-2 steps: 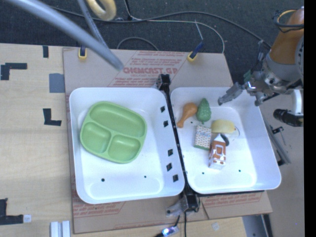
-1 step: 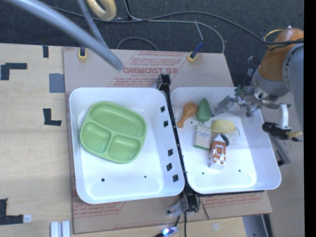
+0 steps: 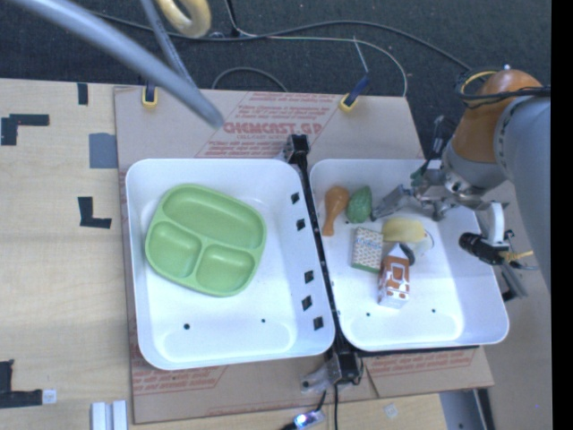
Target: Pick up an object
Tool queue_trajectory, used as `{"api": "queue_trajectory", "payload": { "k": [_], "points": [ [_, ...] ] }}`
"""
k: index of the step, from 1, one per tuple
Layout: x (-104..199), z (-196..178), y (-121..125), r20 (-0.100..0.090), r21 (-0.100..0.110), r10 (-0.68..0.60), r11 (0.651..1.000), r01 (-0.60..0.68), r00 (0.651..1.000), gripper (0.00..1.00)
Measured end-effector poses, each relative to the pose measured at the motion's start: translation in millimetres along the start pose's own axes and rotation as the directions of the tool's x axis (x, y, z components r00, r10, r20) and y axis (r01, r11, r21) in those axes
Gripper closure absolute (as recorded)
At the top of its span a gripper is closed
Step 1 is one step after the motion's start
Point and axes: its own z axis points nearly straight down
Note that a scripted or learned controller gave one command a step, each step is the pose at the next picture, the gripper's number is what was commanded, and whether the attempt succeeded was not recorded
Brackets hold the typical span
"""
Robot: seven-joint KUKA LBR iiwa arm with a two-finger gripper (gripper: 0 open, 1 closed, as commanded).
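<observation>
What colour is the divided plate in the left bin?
Light green plate, in the camera view.

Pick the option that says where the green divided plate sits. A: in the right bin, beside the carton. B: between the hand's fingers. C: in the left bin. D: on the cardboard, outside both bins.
C: the green divided plate lies flat on the floor of the left bin, apart from the small items in the right bin.

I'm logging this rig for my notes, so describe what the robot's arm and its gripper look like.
The arm is smooth rounded grey, with an orange band above the wrist and a yellow cable looped beside it. The gripper is dark grey metal with slim fingers, and a white bracket with a black fitting sits just behind it.
</observation>
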Motion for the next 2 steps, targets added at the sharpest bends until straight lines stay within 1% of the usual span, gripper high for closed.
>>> {"api": "queue_trajectory", "payload": {
  "k": [1,2],
  "points": [
    [-2.6,-10.9,0.9,0.008,-0.002,-0.001,1.000,0.001,1.000,1.00],
    [7.0,-57.4,7.1,0.003,-0.001,0.002,1.000,-0.002,1.000,1.00]
  ]
}}
